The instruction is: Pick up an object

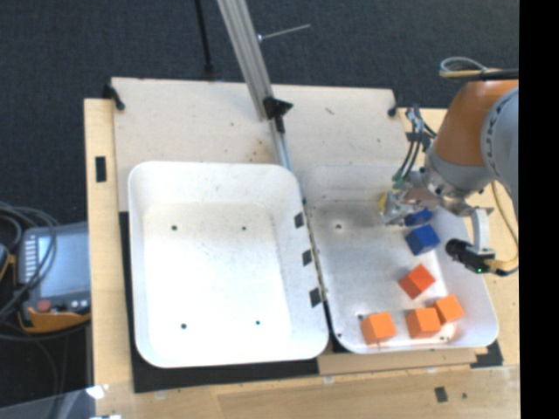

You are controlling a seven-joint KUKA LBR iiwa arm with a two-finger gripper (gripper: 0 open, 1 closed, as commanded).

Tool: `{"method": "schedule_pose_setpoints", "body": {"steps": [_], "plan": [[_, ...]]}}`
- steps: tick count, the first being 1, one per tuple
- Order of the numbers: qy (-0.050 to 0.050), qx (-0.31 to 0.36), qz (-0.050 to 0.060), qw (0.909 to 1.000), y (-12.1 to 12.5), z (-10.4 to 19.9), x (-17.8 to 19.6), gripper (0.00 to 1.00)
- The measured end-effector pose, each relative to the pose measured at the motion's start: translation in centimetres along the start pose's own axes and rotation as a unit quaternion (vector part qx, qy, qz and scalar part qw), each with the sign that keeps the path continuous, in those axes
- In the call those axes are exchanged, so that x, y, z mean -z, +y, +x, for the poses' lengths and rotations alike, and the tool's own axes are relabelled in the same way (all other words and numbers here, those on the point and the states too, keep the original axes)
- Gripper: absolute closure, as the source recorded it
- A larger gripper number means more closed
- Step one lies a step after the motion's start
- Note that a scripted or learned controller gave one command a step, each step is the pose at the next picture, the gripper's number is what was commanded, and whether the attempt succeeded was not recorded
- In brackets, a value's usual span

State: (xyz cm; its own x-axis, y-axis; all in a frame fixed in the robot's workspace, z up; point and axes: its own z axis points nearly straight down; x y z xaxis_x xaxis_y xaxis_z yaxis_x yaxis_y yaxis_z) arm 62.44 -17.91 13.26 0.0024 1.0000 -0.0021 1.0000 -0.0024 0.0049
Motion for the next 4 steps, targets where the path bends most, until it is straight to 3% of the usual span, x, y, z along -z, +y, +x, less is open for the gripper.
{"method": "schedule_pose_setpoints", "body": {"steps": [2,3,4], "plan": [[0.000,0.003,-0.001,1.0000,1.1,0.2,9.0,1.00],[0.000,0.004,-0.002,1.0000,0.7,-0.3,15.4,1.00],[0.001,0.004,0.001,1.0000,1.7,4.5,15.7,1.00]]}}
